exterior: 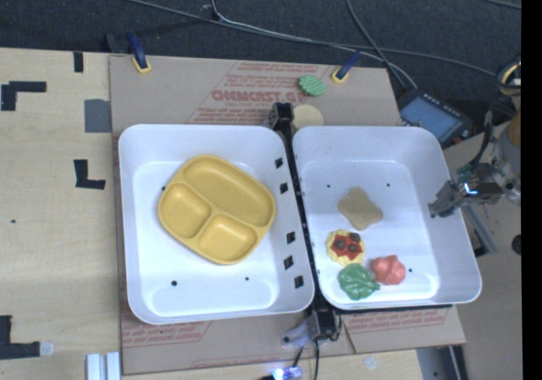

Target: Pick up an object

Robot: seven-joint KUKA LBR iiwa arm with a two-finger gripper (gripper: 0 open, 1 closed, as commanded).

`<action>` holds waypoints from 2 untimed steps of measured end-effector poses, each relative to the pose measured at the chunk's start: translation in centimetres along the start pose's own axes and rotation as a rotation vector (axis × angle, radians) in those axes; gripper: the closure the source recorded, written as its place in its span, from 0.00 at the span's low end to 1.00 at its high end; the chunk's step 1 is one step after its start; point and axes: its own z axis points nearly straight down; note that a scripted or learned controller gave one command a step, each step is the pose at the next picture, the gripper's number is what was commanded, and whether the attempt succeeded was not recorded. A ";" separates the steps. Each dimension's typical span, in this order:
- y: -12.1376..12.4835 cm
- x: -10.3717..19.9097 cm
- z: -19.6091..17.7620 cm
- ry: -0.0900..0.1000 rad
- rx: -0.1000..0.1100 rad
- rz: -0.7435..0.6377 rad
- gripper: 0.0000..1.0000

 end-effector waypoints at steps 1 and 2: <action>1.4 5.8 -0.7 0.001 -0.001 -0.006 1.00; 1.4 11.5 -0.7 0.001 0.001 -0.004 1.00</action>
